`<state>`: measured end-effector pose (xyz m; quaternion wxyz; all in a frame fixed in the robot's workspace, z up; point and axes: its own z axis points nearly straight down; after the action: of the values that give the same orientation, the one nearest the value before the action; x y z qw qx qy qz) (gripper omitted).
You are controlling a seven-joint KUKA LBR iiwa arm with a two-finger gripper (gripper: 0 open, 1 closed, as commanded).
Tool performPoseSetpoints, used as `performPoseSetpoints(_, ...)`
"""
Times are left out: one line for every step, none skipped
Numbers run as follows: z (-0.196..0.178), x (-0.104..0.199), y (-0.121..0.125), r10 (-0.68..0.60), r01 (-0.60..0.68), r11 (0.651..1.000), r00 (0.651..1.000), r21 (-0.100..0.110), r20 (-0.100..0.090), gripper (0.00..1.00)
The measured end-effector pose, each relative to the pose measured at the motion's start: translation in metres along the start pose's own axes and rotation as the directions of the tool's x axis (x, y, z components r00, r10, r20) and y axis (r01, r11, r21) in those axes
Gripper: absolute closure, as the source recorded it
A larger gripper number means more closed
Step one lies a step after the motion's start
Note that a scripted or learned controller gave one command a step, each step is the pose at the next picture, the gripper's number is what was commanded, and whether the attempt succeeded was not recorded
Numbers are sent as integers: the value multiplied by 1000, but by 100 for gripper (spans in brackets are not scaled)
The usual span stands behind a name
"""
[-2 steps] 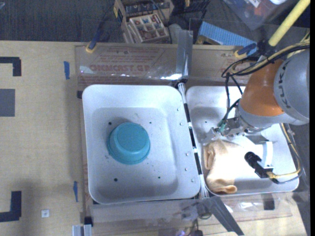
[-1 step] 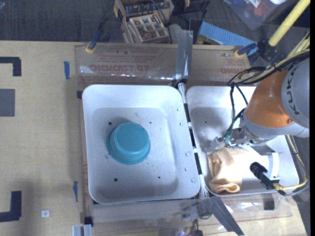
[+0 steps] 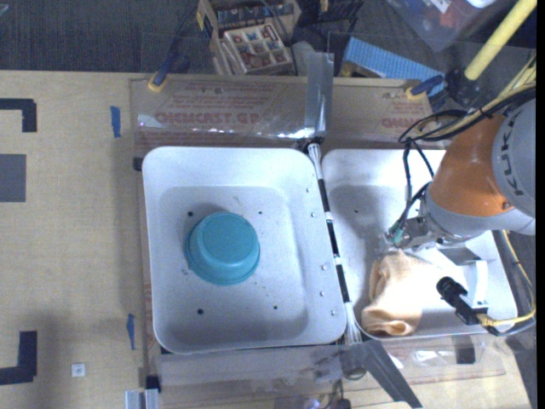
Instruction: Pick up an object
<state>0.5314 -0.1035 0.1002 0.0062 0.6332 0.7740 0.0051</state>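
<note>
Two shallow white bins sit side by side on the tabletop (image 3: 60, 228), and the work at hand is in the right one. Nearest the camera, at the front of the right bin (image 3: 358, 186), lies a soft tan object (image 3: 398, 295), lumpy and rolled at its near edge, likely a cloth or plush piece. It rests against the bin's front left corner, close to the divider between the bins. Just beyond its far edge the tool (image 3: 402, 235) comes down from the grey and orange arm (image 3: 477, 186), touching or nearly touching the top of the tan object. Whether the tool is apart or together cannot be told from this view, since the wrist and cables crowd it.

Farther left, the left bin (image 3: 162, 177) holds an upturned teal bowl (image 3: 223, 247) near its middle, well apart from the arm.

Judging by position, the tan object is the target. A good grasp would likely need the tool centred over the bulk of the fabric rather than its far edge, pressing low enough to gather a fold, then lifting straight so the soft material does not slip free.
</note>
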Motion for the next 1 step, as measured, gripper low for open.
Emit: performPoseSetpoints(0, 0, 0, -1, 1, 1000, 1000, 0, 0, 0)
